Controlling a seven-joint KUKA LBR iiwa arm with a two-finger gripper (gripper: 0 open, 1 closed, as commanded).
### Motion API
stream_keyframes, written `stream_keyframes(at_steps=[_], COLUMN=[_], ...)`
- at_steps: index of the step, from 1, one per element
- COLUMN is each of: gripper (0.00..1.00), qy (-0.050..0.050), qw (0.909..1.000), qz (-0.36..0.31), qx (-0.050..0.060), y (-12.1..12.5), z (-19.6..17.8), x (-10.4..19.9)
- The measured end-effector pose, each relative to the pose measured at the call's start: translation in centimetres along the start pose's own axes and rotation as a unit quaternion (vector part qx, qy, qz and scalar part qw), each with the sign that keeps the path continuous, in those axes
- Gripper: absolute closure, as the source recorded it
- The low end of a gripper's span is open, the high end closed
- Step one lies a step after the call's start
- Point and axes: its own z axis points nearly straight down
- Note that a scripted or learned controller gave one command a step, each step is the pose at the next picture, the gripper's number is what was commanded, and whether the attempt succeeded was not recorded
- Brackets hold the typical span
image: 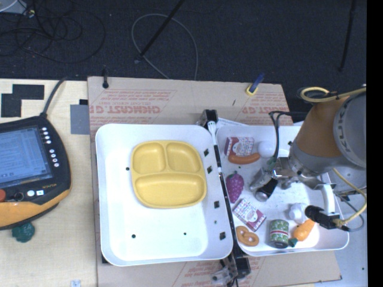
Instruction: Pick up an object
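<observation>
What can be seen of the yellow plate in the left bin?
The yellow plate is a rounded-square divided dish that looks like smooth plastic. It has three compartments: two small ones on the far side and one wide one nearer the camera, all bare. It lies flat and right side up on the floor of the left bin, in the bin's far half. It touches no other item, and the gripper is over the other bin.

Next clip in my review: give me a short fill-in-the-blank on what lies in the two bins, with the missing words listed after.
1. The yellow divided plate lies in the ____ bin.
2. The plate has ____ compartments.
3. The toy carrot lies in the ____ bin.
4. The colour of the toy eggplant beside the divider is ____.

Missing words: left; three; right; purple
</observation>
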Motion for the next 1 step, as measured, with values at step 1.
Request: stream_keyframes(at_steps=[1], gripper=[1.00], qy=[0.002], qw=[1.0000], qz=[0.003], qx=[0.002], y=[0.00], z=[-0.79], x=[-0.12])
